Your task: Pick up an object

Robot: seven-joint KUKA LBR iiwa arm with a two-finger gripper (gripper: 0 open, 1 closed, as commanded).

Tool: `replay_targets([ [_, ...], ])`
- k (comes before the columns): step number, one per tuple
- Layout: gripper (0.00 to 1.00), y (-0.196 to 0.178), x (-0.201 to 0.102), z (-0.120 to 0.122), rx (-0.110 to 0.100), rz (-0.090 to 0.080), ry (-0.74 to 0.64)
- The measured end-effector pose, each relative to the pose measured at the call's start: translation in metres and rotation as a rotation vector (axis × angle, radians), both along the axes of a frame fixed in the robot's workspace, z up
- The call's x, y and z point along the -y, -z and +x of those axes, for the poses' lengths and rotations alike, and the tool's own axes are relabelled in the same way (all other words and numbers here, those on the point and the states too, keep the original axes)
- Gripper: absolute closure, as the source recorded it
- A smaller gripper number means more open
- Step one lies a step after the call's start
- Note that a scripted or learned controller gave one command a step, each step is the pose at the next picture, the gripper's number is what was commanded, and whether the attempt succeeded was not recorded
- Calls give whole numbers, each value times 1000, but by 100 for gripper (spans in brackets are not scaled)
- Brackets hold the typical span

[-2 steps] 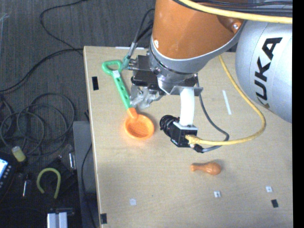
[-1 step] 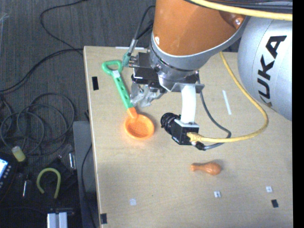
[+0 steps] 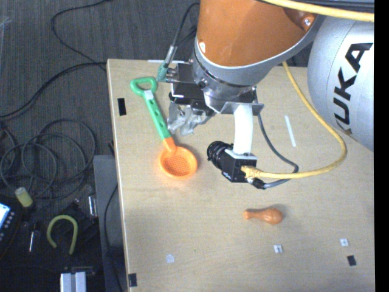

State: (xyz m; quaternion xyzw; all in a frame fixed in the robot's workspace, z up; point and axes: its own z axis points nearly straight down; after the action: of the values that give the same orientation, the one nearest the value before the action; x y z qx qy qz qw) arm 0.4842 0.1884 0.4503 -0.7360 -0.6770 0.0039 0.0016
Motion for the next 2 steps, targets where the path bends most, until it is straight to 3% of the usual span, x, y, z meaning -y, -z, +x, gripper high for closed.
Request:
replay_targets([
  [1, 100, 52, -45, -1, 4, 3, -184],
  [2, 100, 16, 41, 0, 8, -1, 393],
])
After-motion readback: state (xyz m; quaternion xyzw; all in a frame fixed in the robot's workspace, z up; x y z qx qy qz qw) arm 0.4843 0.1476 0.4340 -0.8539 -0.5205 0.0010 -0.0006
